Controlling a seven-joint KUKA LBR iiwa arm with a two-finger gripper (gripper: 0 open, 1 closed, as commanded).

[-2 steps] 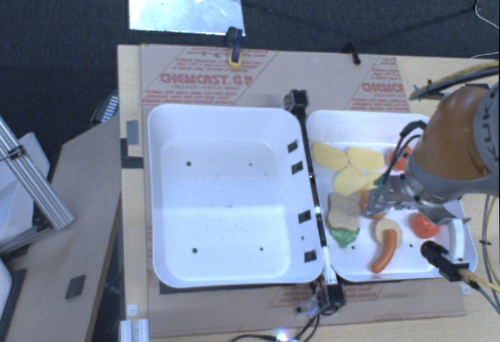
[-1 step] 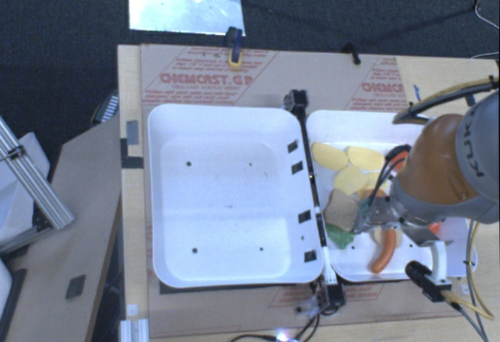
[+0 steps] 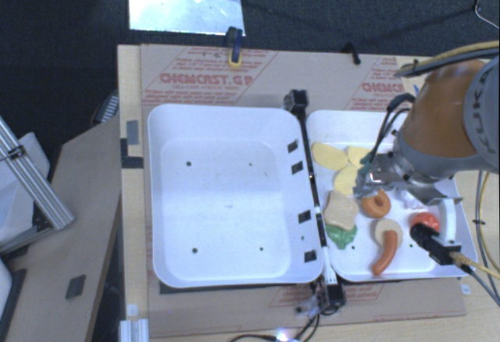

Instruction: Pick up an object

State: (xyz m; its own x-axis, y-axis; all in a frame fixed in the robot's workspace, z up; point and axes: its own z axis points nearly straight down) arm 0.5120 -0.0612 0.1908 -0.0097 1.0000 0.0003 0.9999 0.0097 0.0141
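Observation:
The right bin (image 3: 344, 120) holds several toy foods: a yellow piece (image 3: 329, 154), a tan bread slice (image 3: 341, 211) over a green piece (image 3: 341, 235), an orange ring (image 3: 376, 204), a sausage with a pale bun (image 3: 385, 243) and a red piece (image 3: 426, 219). My gripper (image 3: 372, 180) hangs low over the middle of this bin, just above the orange ring and right of the yellow pieces. The wrist hides what lies beneath it.
The left bin (image 3: 226, 192) lies beside the right one, with a black clip row (image 3: 301, 169) along the shared edge. Cardboard (image 3: 203, 75) underlies both bins. A black cable fitting (image 3: 433, 243) crosses the right bin's front right corner.

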